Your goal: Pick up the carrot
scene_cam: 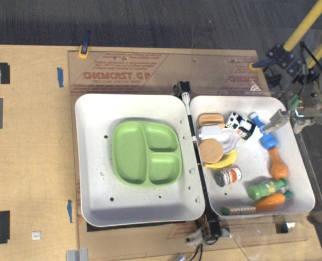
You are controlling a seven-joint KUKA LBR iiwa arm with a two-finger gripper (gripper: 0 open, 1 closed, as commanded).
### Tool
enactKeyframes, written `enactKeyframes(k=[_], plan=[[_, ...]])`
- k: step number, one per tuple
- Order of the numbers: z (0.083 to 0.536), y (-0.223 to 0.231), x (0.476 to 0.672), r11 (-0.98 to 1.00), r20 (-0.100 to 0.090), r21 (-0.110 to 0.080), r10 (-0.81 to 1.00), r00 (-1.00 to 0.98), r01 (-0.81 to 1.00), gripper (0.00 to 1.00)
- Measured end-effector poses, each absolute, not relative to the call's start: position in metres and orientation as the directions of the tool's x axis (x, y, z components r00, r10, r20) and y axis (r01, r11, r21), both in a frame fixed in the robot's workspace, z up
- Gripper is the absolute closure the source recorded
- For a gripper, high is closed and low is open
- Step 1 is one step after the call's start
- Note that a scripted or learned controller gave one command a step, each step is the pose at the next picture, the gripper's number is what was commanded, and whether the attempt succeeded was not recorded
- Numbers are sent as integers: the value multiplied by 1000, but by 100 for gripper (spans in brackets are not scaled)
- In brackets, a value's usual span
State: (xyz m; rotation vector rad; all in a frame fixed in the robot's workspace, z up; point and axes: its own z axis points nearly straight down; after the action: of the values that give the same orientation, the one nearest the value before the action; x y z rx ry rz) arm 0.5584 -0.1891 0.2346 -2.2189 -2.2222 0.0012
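The carrot [271, 202] lies in the right bin [308, 181] just below the green bottle [266, 188], touching it, so the tool [275, 121], whose state I cannot tell, risks catching or nudging the bottle instead.

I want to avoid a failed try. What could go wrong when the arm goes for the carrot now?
1. The carrot lies low in the right bin, touching the green bottle, so the fingers may catch or push the bottle instead.
2. It sits near the bin's front wall, which may block one finger.
3. The gripper is at the far side, above the blue toy; another orange toy lies on the way and could be mistaken for it.
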Motion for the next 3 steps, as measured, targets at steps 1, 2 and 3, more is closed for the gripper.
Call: enactKeyframes(k=[1, 2, 3], plan=[[104, -217, 515, 274, 3, 4, 962, -274, 962, 0], [89, -160, 485, 245, -8, 10, 969, -245, 969, 0], [91, -120, 503, 267, -34, 12, 963, -266, 964, 0]])
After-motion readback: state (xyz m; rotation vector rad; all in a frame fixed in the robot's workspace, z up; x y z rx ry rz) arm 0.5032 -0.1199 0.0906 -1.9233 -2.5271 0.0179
